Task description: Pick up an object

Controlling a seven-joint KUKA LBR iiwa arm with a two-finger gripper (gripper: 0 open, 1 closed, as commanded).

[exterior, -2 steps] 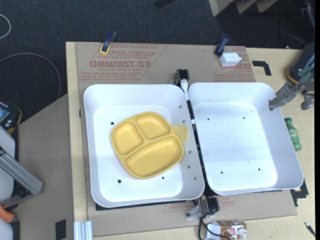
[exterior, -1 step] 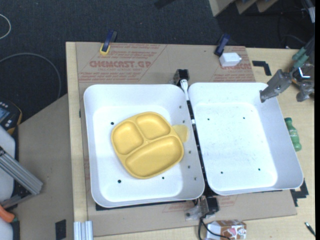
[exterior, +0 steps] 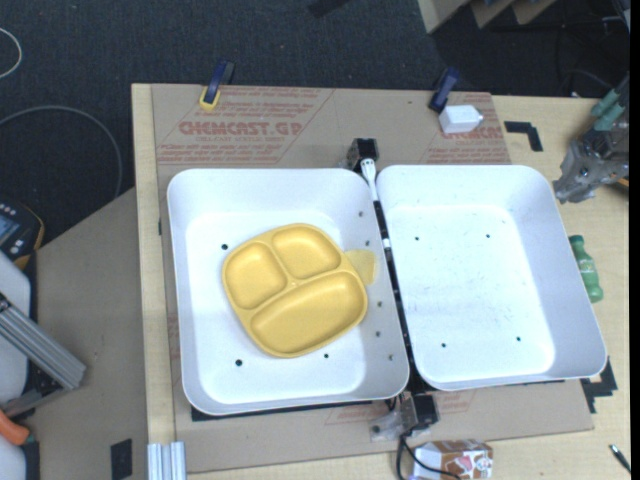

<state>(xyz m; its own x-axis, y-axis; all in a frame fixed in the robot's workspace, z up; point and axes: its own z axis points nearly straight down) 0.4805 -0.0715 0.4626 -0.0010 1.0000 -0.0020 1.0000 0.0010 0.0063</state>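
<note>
**Hand parked off to the side, plate waiting in the far bin**

Landmark: the yellow divided plate (exterior: 294,290), three compartments, lying flat in the left bin (exterior: 190,268). It sits near that bin's middle, turned a little so its long axis runs on a slant, the large compartment toward the bin's near corner on the divider side. A small yellow bit (exterior: 362,264) lies just beside the plate's edge, on the side facing the right bin (exterior: 480,268).

The hand (exterior: 590,173) is well away from the plate, up and to the right of it, out past the far edge of the right bin at the table (exterior: 300,118) margin. Metal parts are visible there but too small and cluttered to read; I cannot tell whether it is apart or together. Nothing is seen held in it.

So the plate lies leftward and toward the viewer from the hand, with the whole right bin between them. My judgement: the reach has not begun. A flat, wide plate likely needs a rim grip, which looks awkward.
</note>
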